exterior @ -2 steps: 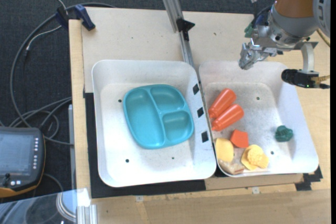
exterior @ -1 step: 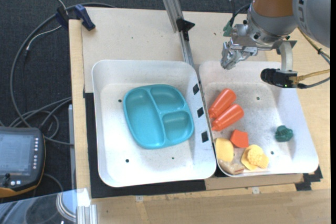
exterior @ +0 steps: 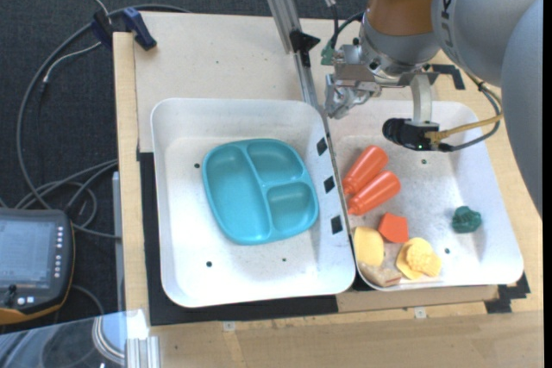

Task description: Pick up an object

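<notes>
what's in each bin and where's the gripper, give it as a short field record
left bin: teal divided plate, lying flat near the middle
right bin: orange carrots, orange block, yellow pieces, green piece
carrots: near the divider between the bins
yellow pieces: front corner by the divider
green piece: alone, toward the right side
gripper: above the back of the right bin, near the divider
held: nothing seen in the gripper
</notes>
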`<state>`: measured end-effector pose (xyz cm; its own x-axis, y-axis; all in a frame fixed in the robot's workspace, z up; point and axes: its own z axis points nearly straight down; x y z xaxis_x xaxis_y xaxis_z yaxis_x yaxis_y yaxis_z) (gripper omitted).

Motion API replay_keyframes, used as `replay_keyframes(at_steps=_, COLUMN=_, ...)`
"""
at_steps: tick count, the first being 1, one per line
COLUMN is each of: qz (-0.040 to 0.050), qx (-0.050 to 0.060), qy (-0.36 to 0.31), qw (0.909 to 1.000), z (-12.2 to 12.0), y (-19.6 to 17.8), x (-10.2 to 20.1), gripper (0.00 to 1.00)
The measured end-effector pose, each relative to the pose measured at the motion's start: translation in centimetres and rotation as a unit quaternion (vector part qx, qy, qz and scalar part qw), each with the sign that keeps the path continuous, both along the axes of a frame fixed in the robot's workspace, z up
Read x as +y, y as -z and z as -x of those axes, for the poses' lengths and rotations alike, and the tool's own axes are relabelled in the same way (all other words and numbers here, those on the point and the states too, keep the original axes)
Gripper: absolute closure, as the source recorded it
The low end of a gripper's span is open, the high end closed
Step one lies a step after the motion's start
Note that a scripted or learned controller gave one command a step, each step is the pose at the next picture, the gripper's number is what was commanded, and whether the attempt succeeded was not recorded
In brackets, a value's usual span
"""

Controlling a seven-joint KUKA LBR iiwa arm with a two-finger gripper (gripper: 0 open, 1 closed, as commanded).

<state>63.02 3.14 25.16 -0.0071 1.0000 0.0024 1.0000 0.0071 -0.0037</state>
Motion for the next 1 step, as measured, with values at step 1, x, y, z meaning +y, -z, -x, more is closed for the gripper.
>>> replay_keyframes(at_steps=1, qz=-0.0002, qx=-0.003, qy=0.000, qw=1.0000, z=-0.10, y=-0.40, x=6.09, gripper=1.00)
